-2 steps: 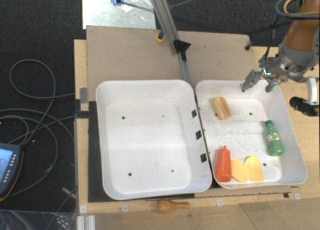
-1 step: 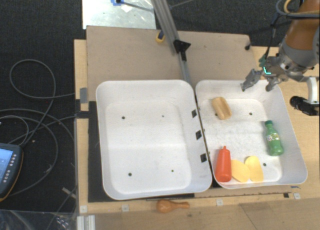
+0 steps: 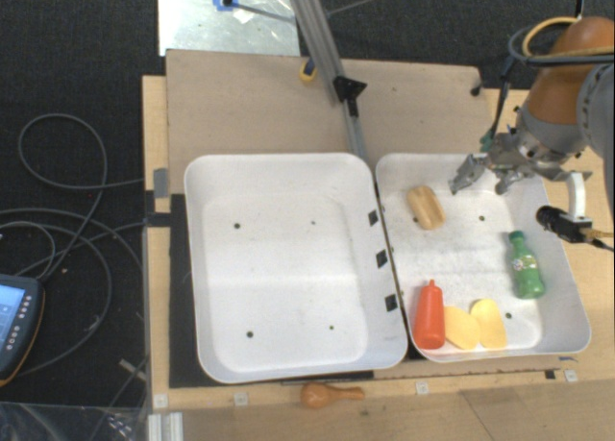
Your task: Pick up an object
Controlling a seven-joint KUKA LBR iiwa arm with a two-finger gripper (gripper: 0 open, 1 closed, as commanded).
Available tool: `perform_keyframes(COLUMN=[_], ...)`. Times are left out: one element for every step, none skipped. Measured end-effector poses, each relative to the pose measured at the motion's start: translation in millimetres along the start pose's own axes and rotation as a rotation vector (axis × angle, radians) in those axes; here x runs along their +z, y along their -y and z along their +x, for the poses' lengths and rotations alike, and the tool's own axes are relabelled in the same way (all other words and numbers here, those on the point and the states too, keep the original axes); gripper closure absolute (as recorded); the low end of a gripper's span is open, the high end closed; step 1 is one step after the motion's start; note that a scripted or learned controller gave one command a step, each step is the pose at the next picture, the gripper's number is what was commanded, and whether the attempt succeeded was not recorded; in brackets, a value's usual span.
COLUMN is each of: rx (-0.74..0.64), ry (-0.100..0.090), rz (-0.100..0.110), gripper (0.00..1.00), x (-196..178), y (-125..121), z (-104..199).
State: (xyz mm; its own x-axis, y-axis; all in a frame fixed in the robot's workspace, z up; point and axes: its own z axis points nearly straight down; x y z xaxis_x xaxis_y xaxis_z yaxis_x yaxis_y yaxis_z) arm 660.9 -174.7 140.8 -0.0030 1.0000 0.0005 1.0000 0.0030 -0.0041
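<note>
Tool (image 3: 480, 175) sits spread wide and holding nothing over the right bin's (image 3: 575, 333) far end, with the bread roll (image 3: 425, 208) just left of it, so we should centre over the roll, straddle its short axis, then drop.

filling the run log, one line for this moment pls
hand: open, above right bin, holding nothing | nearest: bread roll | task: not yet picked
</note>
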Motion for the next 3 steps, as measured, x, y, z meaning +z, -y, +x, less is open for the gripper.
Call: perform_keyframes(rx=[-0.002, -0.006, -0.004], ry=[0.000, 0.003, 0.003], rz=[-0.001, -0.010, -0.012], gripper=[0.00, 1.00, 1.00], x=[51.9, 36.6, -10.5], y=[0.1, -2.5, -10.8], z=[0.6, 0.1, 1.2])
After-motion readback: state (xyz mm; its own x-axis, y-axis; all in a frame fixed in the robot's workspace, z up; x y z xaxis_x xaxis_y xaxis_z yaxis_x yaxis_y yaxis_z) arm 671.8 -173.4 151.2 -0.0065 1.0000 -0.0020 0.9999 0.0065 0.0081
